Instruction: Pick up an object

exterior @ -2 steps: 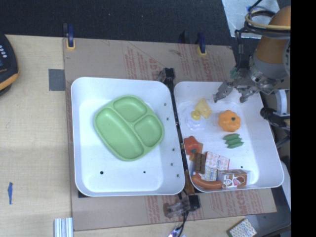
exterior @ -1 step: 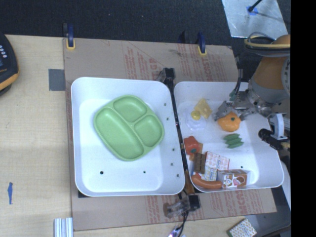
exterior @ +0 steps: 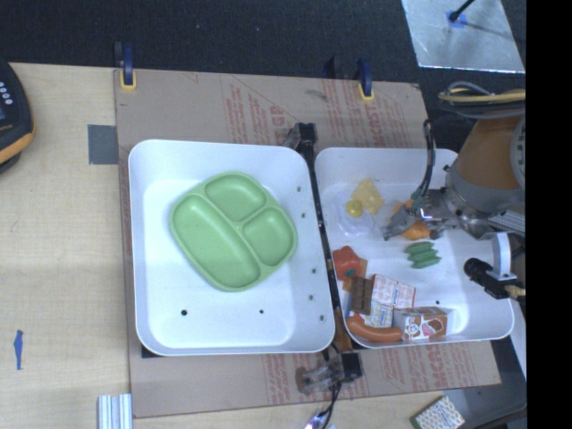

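Pale wood tabletop [exterior: 54, 266] fills the left of my feed, with a brown cardboard sheet [exterior: 223, 105] clamped over it by two blue-and-yellow clips at the upper edge. On that sheet sit two shallow white bins side by side.

Left bin [exterior: 161, 329]: one green divided plate [exterior: 234, 231], three compartments, lying slightly left of the bin's middle.

Right bin [exterior: 483, 329]: several small things. A pale yellow piece [exterior: 362, 197] near the upper left of the bin. A small orange object [exterior: 416, 231] right of it, in the bin's middle. A green pod-shaped item [exterior: 423, 255] just below the orange one. A red-orange block [exterior: 348, 262] against the bin's left wall. Below that, small printed cartons [exterior: 391, 295] and, along the lower edge, a reddish sausage-shaped toy [exterior: 375, 332] touching another carton [exterior: 427, 323].

Arm [exterior: 487, 164] enters from the right of the frame, orange band showing above the wrist. My claw [exterior: 409, 222] is low over the middle of the right bin, tips at the orange object. From this slant I cannot tell whether the claw is spread or closed, or whether it grips the orange piece.

Dark floor runs along the top of the frame.
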Controlling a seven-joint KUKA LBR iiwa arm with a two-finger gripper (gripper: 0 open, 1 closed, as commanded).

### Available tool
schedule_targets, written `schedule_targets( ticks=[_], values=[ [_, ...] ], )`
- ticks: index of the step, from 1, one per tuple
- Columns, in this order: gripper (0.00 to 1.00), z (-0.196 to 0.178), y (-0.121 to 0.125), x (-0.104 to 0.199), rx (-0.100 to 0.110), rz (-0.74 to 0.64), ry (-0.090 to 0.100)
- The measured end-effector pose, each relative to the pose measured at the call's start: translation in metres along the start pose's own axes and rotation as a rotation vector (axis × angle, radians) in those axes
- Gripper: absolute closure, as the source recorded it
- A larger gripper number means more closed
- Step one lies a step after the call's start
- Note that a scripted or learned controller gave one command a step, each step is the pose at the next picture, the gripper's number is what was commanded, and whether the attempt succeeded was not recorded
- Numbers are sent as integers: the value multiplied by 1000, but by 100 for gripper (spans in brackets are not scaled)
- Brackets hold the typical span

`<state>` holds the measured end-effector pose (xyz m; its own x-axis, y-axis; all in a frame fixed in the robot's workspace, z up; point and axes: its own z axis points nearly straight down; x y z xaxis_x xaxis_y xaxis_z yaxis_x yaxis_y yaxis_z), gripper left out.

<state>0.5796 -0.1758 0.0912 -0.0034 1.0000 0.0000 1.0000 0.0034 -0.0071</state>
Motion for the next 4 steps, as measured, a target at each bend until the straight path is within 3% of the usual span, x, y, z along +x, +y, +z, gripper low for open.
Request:
schedule_targets(
  ticks=[1,2,3,4],
  values=[
    [100,-11,1,-1,-1,-1,-1],
    [100,-107,37,58,-11,-5,0],
    [0,-102,35,56,-4,-1,0],
    [0,-13,75,8,-12,0,-9]
  ],
)
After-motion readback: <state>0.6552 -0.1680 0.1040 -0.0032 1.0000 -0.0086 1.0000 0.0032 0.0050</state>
